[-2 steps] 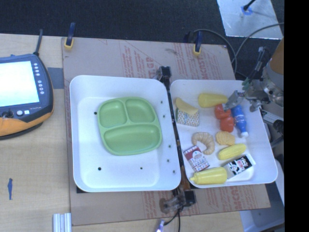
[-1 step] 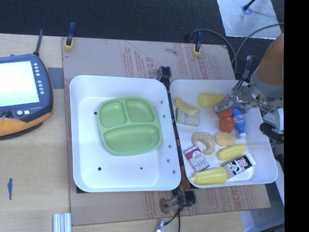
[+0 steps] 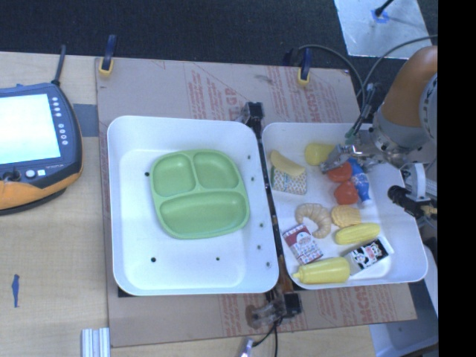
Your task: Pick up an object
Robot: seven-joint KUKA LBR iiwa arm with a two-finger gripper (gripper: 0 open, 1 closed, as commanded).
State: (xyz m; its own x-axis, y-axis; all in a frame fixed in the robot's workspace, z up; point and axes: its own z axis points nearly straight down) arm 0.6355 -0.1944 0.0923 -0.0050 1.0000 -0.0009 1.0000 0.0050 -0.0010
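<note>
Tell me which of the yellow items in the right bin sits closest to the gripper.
The rounded yellow piece at the bin's far edge, just left of the gripper. The other yellow items lie farther toward the near side.

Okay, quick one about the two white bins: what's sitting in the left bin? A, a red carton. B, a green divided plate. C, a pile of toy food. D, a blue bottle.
B: the left bin holds a green divided plate with three compartments, while the toy food, such as the croissant and the corn cob, lies in the right bin.
</note>
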